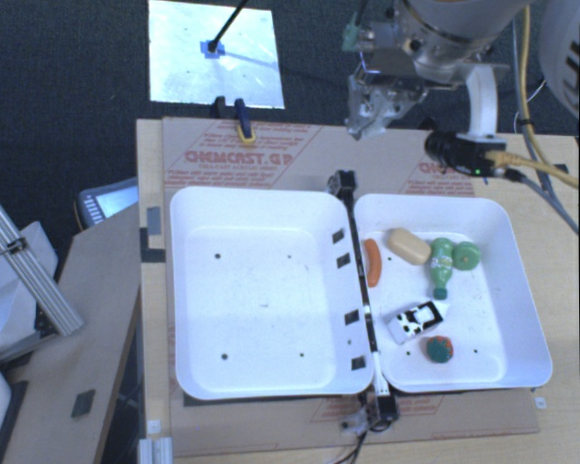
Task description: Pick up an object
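White bins: two shallow trays sit side by side on my bench; the left bin [258,290] is bare, while the right bin [517,299] carries every candidate for the pick.
Arm: the grey arm [453,27] reaches in from the right and hangs high above the bench's far edge, well apart from the objects.
Gripper: the gripper [370,116] hovers over the brown board behind the bins; I cannot tell from this slant how it is set, but I see nothing carried in it.
Green bottle: the green bottle [441,267] lies just beside a green ball [467,256], so I judge that pair too crowded for a clean descent.
Tan block: the tan block [409,246] lies near the bin's far wall, with open floor on its near side; I rate it the easiest target.
Cow-patterned block: the black-and-white block [416,321] rests tilted near the divider, a riskier grasp.
Orange carrot: the carrot [372,262] hugs the divider wall; I would avoid it.
Small berry: the red-and-green berry [439,349] stands alone, easy to centre over.
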Action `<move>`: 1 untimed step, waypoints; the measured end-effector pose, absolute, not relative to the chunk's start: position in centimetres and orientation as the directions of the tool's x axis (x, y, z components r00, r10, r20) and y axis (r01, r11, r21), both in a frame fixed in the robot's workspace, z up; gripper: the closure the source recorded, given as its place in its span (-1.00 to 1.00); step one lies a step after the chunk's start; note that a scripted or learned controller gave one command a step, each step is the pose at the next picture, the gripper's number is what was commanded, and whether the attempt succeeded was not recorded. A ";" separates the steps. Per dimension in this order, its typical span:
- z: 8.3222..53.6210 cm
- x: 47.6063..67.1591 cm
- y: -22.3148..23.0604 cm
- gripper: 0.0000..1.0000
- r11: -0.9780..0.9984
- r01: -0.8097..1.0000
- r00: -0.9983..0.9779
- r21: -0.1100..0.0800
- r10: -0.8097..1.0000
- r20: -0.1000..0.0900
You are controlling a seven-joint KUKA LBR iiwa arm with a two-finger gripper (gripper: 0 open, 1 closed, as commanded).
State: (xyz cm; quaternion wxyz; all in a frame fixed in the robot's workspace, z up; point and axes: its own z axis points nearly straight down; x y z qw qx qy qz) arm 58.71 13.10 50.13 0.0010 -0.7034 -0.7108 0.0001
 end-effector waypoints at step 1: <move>48.7 52.5 3.7 1.00 -0.008 1.000 0.008 0.000 1.000 -0.001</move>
